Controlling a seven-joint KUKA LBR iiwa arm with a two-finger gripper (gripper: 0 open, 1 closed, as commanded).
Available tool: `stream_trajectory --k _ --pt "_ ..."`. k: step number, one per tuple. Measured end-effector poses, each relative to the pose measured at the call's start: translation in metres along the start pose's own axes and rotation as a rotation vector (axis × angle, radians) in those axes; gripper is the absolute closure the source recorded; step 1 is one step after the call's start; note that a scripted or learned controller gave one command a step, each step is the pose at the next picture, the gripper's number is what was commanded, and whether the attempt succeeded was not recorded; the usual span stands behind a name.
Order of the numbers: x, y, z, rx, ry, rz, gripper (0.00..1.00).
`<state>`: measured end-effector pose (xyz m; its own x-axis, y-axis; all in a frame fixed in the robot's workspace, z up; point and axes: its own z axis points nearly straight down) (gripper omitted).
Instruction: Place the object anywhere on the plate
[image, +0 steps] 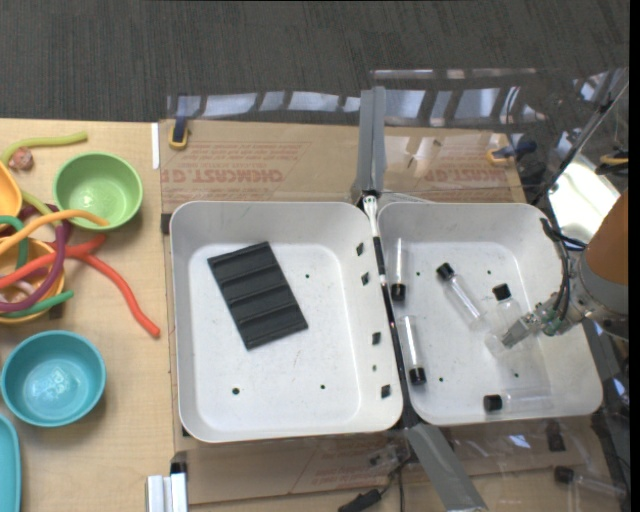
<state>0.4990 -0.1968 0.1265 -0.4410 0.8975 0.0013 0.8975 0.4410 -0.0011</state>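
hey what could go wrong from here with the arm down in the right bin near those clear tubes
Two risks stand out. The gripper hangs low in the right bin among several clear tubes with black caps; round and see-through, they could roll away or slip out of a pinch. The black ridged plate lies in the left bin, so any carry must cross the raised rims between the bins, where a loosely held tube could catch or drop.

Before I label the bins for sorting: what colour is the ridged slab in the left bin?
Black, or very dark grey: the ridged slab shows best in the camera view.
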Motion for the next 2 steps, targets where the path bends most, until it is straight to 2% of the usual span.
stream_trajectory --k 1,2 --pt "-0.013 -0.030 0.000 0.000 0.000 0.007 1.00" --pt "-0.012 -0.031 0.019 0.001 0.001 0.343 1.00"
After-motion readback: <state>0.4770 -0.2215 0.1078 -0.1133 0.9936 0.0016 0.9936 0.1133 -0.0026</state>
